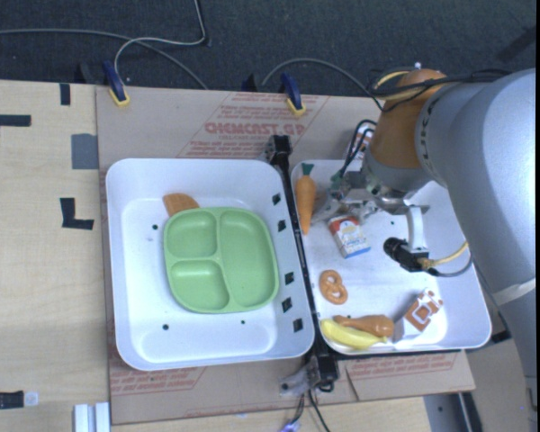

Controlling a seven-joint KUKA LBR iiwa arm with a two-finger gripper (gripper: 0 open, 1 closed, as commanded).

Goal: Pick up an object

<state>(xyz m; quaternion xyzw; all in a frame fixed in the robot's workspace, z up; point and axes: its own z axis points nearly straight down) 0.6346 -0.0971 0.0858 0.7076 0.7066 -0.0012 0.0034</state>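
While I hang low in the right bin [450, 331], the pick isn't made.
My gripper [355, 207] sits above the small carton [349, 237]; whether it's clenched, I can't tell.

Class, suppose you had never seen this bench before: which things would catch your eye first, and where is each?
The big grey arm with its orange band, reaching in from the right over the right bin. Next, the green divided plate in the middle of the left bin. Then the small toy foods in the right bin: a carrot at its left edge, a banana near the front.
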